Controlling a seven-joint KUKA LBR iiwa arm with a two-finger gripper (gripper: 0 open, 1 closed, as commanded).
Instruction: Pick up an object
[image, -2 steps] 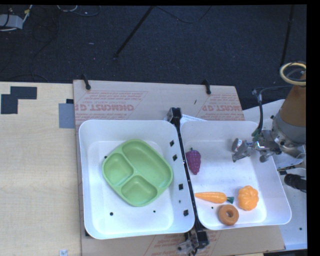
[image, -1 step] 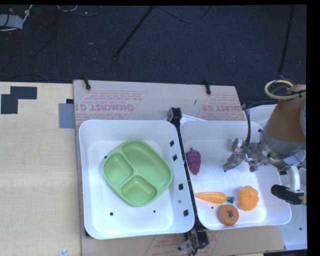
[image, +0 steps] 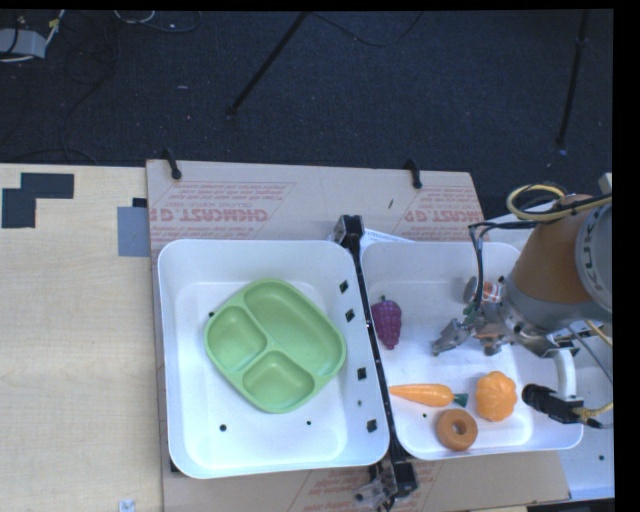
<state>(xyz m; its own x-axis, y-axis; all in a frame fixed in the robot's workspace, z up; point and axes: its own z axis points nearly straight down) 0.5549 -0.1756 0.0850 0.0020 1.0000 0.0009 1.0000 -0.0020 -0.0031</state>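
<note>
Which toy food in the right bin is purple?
The bunch of grapes, lying alone by the bin's left wall. The carrot, the round orange fruit and the brown doughnut sit together nearer the front.

A pale wooden bench carries a printed cardboard sheet, while dark carpeted floor beyond is crossed by thin cables under even light.

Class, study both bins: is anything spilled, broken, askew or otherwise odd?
Nothing stands out. The green divided plate lies flat in the left bin; the grapes, carrot, orange and doughnut lie apart in the right bin.
</note>
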